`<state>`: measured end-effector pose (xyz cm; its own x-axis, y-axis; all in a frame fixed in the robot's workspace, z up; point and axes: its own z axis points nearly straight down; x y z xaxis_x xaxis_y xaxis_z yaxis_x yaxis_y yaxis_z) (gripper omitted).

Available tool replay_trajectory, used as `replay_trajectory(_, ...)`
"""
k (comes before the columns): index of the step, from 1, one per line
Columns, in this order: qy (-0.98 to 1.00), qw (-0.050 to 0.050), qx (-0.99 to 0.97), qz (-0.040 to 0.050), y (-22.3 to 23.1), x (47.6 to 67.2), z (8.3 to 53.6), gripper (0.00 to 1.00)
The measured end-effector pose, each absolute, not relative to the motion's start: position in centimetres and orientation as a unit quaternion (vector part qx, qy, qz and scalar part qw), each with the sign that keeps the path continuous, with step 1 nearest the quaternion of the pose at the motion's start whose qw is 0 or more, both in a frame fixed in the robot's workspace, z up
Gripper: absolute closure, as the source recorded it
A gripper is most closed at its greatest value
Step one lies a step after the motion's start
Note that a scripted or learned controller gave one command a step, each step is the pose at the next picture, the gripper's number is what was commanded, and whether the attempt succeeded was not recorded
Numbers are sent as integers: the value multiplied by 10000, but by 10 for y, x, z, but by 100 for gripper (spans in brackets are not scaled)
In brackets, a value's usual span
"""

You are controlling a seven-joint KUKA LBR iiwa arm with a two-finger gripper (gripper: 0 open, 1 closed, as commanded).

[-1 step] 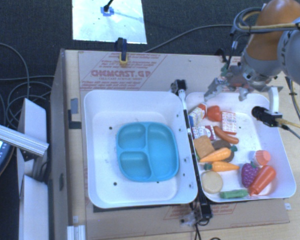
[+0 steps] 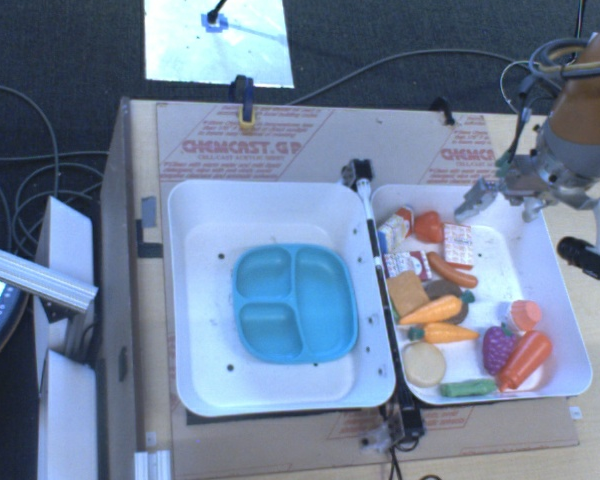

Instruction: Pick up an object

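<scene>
The right bin holds several toy foods: a carrot, a second carrot, a sausage, purple grapes, a large orange-red carrot, a green bean, a round cracker, a brown toast square, a red tomato and small printed cartons. My gripper hangs over the bin's far right corner, above and right of the cartons. It is open, with nothing between its fingers.
The left bin bears a blue divided plate. A black clamp sits at the bins' shared far edge. Cables run along the back of the bench, and the arm's wrist stands at the right.
</scene>
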<state>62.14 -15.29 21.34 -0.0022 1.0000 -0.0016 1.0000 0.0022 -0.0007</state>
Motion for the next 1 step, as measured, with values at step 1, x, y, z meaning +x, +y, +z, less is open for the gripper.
replay_trajectory(1,7084,-10,7058,-6,-114,635,126,0)
